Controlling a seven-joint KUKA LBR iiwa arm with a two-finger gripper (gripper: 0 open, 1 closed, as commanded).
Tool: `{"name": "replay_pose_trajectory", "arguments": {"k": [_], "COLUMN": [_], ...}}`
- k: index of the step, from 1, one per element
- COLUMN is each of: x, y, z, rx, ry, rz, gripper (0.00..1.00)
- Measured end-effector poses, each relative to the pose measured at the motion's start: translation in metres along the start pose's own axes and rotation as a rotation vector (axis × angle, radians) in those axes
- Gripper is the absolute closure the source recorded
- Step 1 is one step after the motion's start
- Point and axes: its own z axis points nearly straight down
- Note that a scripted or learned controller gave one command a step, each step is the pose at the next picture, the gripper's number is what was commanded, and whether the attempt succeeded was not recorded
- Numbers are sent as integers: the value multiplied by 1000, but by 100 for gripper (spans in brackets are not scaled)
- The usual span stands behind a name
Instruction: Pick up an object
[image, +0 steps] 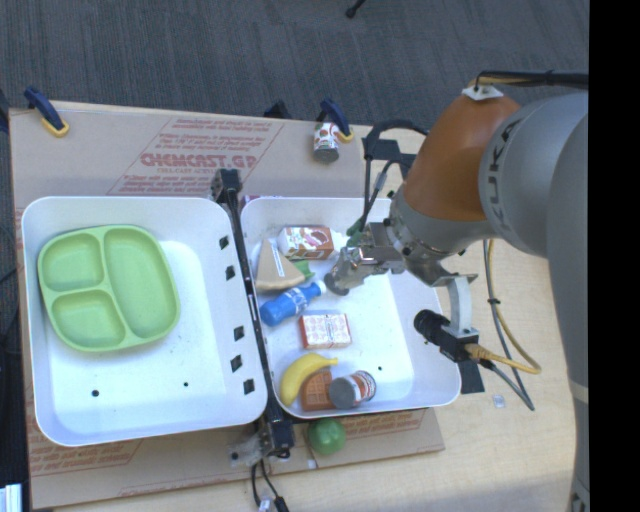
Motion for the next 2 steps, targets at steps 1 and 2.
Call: {"name": "replay_pose_trajectory", "arguments": {"k": [1, 2], "x": [5, 5], "y": [-60, -60], "z": [-12, -12], "rx": [-1, -1], "ry": [0, -1], "rz": [-1, -1], "gripper": [100, 0]}}
